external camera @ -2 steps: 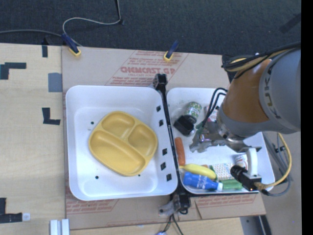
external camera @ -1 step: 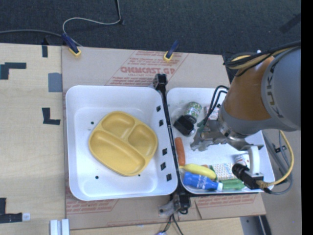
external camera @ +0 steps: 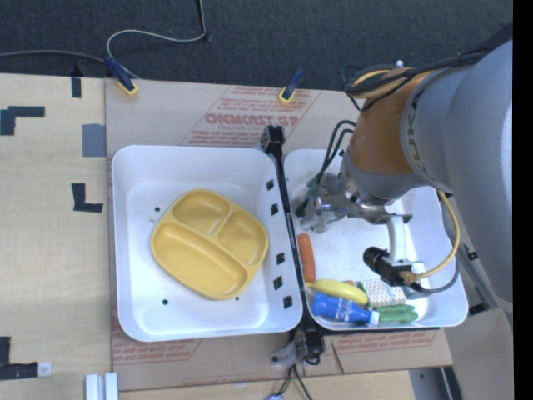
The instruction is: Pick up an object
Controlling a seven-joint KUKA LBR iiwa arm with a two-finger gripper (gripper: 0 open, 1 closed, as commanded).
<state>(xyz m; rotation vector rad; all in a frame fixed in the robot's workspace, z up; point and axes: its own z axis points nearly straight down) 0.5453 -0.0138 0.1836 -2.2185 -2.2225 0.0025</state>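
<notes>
The right bin (external camera: 433,223) holds an orange carrot-like piece (external camera: 306,255) near its left wall. Along its front edge lie a yellow banana (external camera: 340,289), a blue bottle (external camera: 340,309), a green item (external camera: 398,312) and a dotted white piece (external camera: 383,291). My gripper (external camera: 318,213) hangs low over the left part of this bin, just above and behind the carrot piece. The grey arm with its orange band (external camera: 379,132) covers the bin's back half. No object shows between the fingers.
The left bin (external camera: 133,173) holds a yellow divided plate (external camera: 210,242). A black divider (external camera: 281,223) runs between the bins. Cardboard lies under both, with yellow clips at its far edge and a cable across the dark floor beyond.
</notes>
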